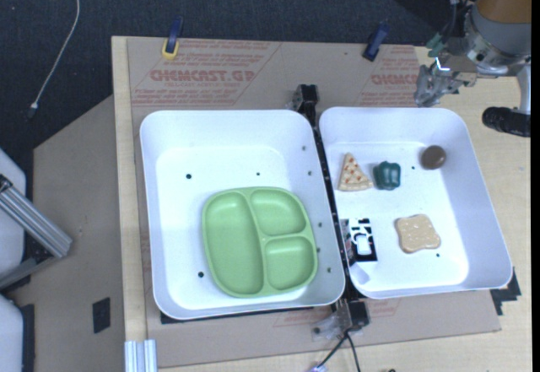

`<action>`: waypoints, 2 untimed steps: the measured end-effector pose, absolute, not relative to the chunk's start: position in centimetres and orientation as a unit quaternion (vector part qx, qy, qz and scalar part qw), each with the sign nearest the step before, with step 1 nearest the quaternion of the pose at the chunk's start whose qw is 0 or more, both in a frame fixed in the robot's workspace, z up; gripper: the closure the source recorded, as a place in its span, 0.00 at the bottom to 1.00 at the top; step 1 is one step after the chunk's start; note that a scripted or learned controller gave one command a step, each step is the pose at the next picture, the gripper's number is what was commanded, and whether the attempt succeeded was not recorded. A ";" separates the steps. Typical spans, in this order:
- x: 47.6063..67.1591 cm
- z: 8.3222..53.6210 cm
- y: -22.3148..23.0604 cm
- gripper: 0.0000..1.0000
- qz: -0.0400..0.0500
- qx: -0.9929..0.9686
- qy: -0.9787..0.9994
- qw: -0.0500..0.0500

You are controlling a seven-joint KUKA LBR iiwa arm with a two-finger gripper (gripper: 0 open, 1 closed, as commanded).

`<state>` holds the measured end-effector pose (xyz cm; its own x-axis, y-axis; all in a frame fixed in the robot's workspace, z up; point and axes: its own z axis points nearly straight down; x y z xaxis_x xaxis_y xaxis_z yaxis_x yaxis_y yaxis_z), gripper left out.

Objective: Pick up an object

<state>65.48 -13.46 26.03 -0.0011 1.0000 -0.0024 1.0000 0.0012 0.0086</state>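
Gripper (432, 82) sits above the far rim of the right bin (481, 193), clear of it; too small and cluttered to tell whether it is spread or closed, nothing seen in it. Arm (504, 3) behind it is cut off by the top-right corner. Nearest item below the gripper: a brown round object (433, 157), identity unclear. Further toward the bin divider: a dark green object (387, 175), shape hard to read, just beside a pizza slice (353, 173). Nearer the front rim: a toast slice (418, 234). Beyond the divider, the left bin (169, 193) holds a green divided plate (258, 240).
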 end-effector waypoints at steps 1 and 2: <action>64.0 24.6 -9.0 1.00 -0.001 0.706 0.708 -0.002; 63.3 23.5 -4.0 1.00 0.000 0.705 0.709 -0.002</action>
<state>63.35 -3.97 23.46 -0.0052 1.0000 0.0019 1.0000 0.0052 -0.0029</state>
